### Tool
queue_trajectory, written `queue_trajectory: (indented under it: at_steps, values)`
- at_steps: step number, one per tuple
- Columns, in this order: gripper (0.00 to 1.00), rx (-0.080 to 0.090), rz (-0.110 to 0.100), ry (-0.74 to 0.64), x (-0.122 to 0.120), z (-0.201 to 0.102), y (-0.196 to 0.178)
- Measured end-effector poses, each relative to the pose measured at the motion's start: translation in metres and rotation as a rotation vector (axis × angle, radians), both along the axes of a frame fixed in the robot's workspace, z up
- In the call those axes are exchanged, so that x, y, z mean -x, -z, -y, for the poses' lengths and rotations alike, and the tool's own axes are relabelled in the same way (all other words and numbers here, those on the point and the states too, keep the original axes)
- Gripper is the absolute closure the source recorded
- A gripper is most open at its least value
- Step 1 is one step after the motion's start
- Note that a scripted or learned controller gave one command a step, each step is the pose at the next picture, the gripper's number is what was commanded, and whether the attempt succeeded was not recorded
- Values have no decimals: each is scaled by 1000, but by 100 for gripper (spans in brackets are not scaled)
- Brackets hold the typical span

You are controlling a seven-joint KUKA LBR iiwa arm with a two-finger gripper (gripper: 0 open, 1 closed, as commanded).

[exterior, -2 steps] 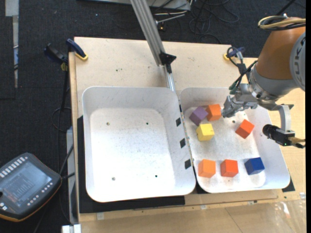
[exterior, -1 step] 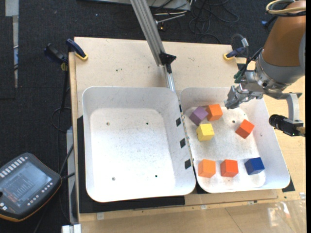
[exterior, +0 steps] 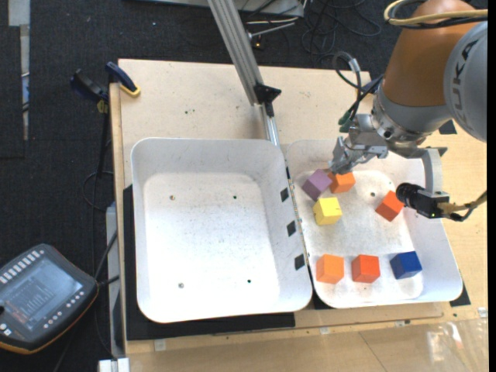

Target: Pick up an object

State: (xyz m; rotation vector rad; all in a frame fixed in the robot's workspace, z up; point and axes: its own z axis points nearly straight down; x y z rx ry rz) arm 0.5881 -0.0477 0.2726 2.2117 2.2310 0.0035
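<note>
The right bin (exterior: 442,284) holds several small blocks. A purple block (exterior: 316,184) and an orange block (exterior: 342,181) lie side by side at its far left, with a yellow block (exterior: 328,210) just in front of them. A red-orange block (exterior: 389,206) sits mid-right. Along the near edge stand an orange block (exterior: 330,268), a red block (exterior: 366,268) and a blue block (exterior: 405,264). My gripper (exterior: 346,161) hangs low over the far part of the bin, right at the top of the upper orange block, which partly shows beneath it.
The left bin (exterior: 209,231) lies beside the right one, their rims touching. A slanted metal pole (exterior: 240,53) crosses the bench's far side. A black cable connector (exterior: 418,200) hangs near the red-orange block. A teach pendant (exterior: 39,293) lies at lower left.
</note>
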Motion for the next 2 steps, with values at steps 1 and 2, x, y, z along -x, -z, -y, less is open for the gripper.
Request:
queue_trajectory:
  at_steps: [1, 2]
  values:
    - [100, 0, -3, 1, -7, -48, 13]
    - [100, 0, -5, 0, -2, -108, 31]
